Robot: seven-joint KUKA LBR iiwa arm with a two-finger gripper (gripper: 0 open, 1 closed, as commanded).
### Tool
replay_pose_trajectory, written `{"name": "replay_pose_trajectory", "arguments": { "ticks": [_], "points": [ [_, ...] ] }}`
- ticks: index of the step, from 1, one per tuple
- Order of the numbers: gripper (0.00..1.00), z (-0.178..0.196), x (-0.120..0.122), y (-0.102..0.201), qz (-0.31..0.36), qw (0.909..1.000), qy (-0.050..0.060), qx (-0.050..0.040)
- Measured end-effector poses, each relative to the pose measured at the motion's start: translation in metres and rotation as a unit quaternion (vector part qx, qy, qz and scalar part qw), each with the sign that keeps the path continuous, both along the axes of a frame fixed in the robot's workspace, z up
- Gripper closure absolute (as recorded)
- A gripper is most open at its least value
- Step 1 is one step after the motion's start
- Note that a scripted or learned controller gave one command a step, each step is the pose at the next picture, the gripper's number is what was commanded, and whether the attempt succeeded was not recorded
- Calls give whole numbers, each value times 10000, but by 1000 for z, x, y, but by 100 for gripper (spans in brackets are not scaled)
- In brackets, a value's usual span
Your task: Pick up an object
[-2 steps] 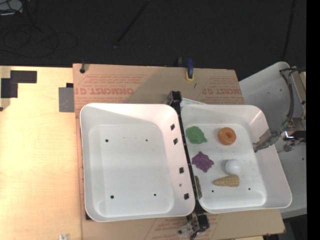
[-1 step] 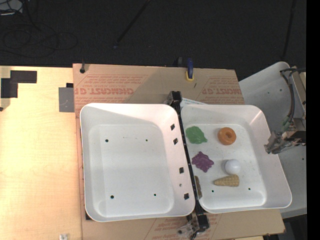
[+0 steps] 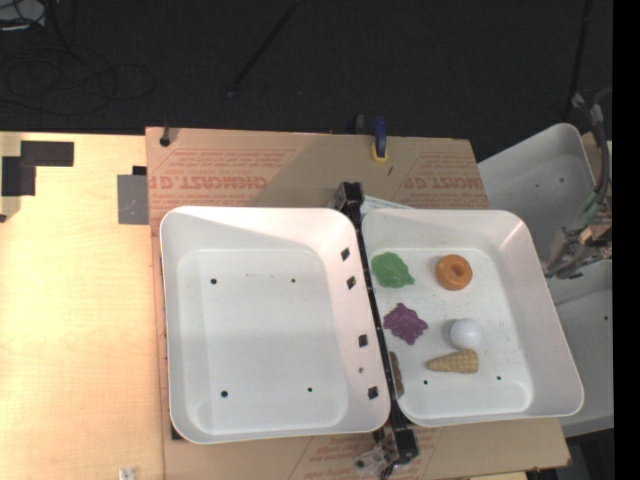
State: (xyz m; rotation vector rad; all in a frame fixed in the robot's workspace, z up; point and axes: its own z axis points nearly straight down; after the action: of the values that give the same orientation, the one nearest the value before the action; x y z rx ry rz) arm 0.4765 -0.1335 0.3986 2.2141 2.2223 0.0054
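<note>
Two shallow white bins sit side by side on a counter (image 3: pixel 80 298). The right bin (image 3: pixel 520 393) holds a green lump (image 3: pixel 391 269), an orange ring (image 3: pixel 455 272), a purple piece (image 3: pixel 405 322), a white ball (image 3: pixel 464 334) and a tan cone (image 3: pixel 454 363). The left bin (image 3: pixel 260 328) adjoins it. The end effector's state cannot be told.

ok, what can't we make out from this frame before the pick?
- tool: at the camera view's right edge, small and blurred; open or shut cannot be told.
- brown object: half tucked under the divider between the bins; identity unclear.
- white ball: low contrast against the right bin; outline faint.
</note>
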Motion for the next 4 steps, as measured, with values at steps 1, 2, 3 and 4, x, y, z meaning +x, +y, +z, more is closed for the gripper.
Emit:
{"name": "replay_pose_trajectory", "arguments": {
  "ticks": [1, 2, 3, 4],
  "points": [
    [100, -7, -1, -84, -45, 10000, 33, -7],
    [100, -167, -3, -78, -14, 9999, 115, 40],
    [100, -56, 1, -25, 15, 10000, -17, 1],
    [100, -244, -5, -35, -23, 9999, 117, 31]
  ]
}}
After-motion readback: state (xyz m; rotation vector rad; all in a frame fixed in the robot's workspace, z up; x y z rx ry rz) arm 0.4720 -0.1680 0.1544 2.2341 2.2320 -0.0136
